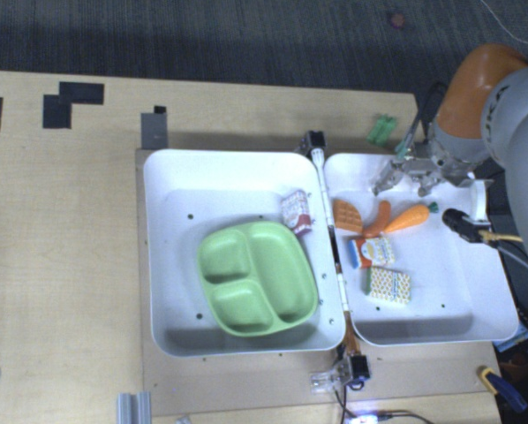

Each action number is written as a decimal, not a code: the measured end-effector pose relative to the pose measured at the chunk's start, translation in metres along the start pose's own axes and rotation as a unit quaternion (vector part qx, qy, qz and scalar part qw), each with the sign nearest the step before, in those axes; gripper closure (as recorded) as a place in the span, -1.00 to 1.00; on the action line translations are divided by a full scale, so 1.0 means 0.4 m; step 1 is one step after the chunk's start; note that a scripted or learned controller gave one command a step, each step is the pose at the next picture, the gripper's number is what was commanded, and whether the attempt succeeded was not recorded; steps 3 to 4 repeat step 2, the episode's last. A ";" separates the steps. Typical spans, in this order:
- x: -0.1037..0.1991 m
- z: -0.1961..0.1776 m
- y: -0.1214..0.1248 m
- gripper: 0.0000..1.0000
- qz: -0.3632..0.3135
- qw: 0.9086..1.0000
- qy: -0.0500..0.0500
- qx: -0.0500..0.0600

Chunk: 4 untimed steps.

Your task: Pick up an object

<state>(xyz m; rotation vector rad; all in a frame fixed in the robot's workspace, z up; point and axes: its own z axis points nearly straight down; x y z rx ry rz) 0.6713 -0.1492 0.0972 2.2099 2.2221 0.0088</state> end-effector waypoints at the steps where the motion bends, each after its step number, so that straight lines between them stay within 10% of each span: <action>1: 0.107 0.029 -0.004 -1.00 0.000 1.000 0.001 0.003; 2: 0.108 0.000 0.001 1.00 -0.001 1.000 0.001 0.000; 4: 0.108 0.000 0.001 1.00 -0.001 1.000 0.001 0.000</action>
